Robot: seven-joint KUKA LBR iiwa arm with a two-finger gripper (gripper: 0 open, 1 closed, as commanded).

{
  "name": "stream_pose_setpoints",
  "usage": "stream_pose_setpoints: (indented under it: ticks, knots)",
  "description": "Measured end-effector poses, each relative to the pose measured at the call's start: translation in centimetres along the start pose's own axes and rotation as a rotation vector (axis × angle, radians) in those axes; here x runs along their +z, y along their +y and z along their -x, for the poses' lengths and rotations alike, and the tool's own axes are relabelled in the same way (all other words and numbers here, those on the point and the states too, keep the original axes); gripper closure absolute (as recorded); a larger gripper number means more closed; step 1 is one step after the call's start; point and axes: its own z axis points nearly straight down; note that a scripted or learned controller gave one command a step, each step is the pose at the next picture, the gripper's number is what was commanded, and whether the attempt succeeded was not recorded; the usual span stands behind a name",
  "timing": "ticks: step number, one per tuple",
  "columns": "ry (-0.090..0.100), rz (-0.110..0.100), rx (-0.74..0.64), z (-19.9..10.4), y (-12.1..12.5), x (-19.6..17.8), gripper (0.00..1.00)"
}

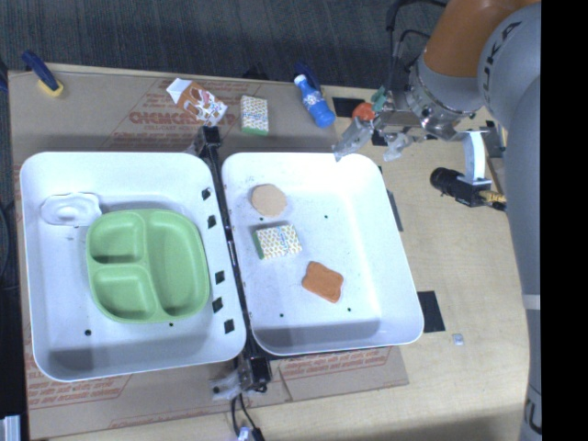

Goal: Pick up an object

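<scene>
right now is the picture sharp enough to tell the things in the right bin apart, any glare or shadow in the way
In the camera view the tan round piece, patterned block and orange piece read clearly; the right bin has soft shade along its near wall, no harsh glare; the gripper at the bin's far corner looks slightly soft.

the arm (pixel 496 35) is cut off by the top edge, up and right of the right bin (pixel 390 246). the gripper (pixel 354 141), just above that bin's far right corner, is blurred, its fingers unreadable. the snack packet (pixel 196 102) beyond the bin's far left corner carries print too small to read.
</scene>
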Motion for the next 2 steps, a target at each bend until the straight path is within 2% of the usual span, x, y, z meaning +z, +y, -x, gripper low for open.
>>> stream_pose_setpoints:
  ticks: [1, 2]
  knots:
    - [0.001, -0.002, 0.0, 0.5, -4.7, 19.0, 0.0]
    - [0.001, 0.001, 0.002, -1.6, -15.1, 6.1, 0.0]
